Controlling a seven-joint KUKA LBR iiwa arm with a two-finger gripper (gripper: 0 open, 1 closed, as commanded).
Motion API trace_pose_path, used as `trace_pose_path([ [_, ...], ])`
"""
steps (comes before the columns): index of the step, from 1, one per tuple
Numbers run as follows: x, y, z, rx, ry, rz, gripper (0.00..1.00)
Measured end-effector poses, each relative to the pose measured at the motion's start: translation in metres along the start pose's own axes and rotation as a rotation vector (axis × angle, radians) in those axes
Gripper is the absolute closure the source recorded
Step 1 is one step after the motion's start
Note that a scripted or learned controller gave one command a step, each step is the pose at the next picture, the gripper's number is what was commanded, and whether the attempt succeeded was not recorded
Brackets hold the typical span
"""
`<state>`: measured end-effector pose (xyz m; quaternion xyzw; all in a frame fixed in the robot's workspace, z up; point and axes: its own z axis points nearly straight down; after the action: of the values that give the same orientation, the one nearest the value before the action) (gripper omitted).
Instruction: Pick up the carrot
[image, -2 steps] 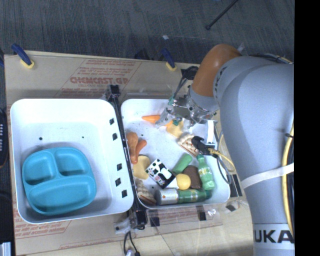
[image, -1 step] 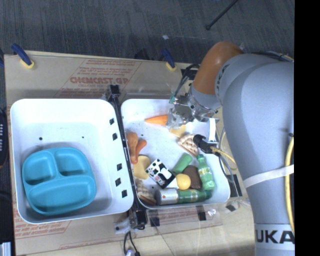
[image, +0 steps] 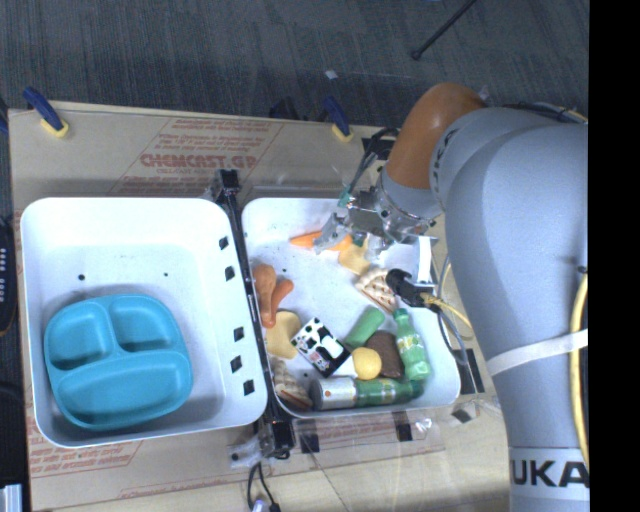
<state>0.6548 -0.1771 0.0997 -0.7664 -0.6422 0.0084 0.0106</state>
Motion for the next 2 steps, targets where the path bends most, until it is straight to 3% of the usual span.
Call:
trace_pose_path([
  [1,0.0006,0.0000,-0.0103,0.003,-0.001,-0.008,1.00],
  [2,0.0009,-0.0001,-0.0101,0.004,0.000,-0.009,0.00],
])
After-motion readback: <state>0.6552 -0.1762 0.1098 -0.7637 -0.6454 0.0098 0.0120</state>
